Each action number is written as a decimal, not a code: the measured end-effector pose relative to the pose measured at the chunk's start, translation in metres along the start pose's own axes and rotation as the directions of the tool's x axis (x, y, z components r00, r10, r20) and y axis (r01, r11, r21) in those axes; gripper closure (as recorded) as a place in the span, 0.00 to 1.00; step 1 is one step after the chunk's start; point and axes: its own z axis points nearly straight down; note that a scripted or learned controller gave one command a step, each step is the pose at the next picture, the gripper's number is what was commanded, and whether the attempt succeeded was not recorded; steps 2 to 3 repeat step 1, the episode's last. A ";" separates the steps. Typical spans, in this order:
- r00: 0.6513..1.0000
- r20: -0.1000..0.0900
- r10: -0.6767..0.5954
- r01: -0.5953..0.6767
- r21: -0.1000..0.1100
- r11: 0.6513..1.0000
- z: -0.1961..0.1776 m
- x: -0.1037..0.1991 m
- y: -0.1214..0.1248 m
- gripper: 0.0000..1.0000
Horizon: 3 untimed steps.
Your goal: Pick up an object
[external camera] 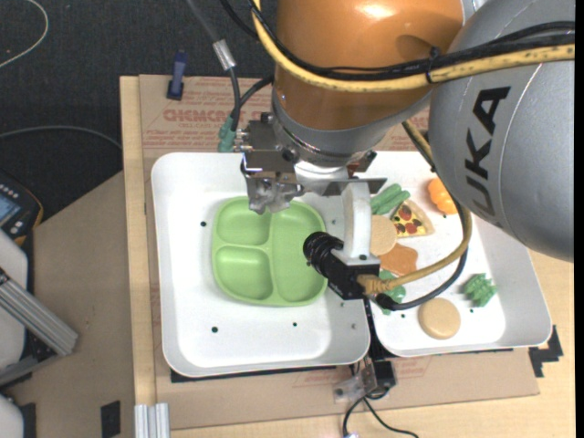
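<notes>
A light green divided plate [258, 255] lies in the left white bin [182, 272]. My gripper [268, 199] hangs over the plate's far edge, close to it or touching it. The large orange and grey arm hides much of the area behind it. In the right bin [511, 318] lie a toy pizza slice [412, 219], an orange piece [439, 195], a green piece [393, 196], a pale round biscuit [382, 237], a brown biscuit [400, 260], a tan disc [440, 318] and a small green toy [479, 289].
Both bins sit on a cardboard sheet [182, 117] on the bench. A blue clip [176, 75] lies at the sheet's far left corner. Cables run along the dark floor on the left.
</notes>
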 end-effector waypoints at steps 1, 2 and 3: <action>1.000 0.002 0.001 -0.002 0.005 1.000 0.003 -0.001 0.000 1.00; 1.000 0.002 0.001 -0.002 0.005 1.000 0.003 -0.001 0.000 1.00; 1.000 0.002 0.001 -0.002 0.005 1.000 0.003 -0.001 0.000 1.00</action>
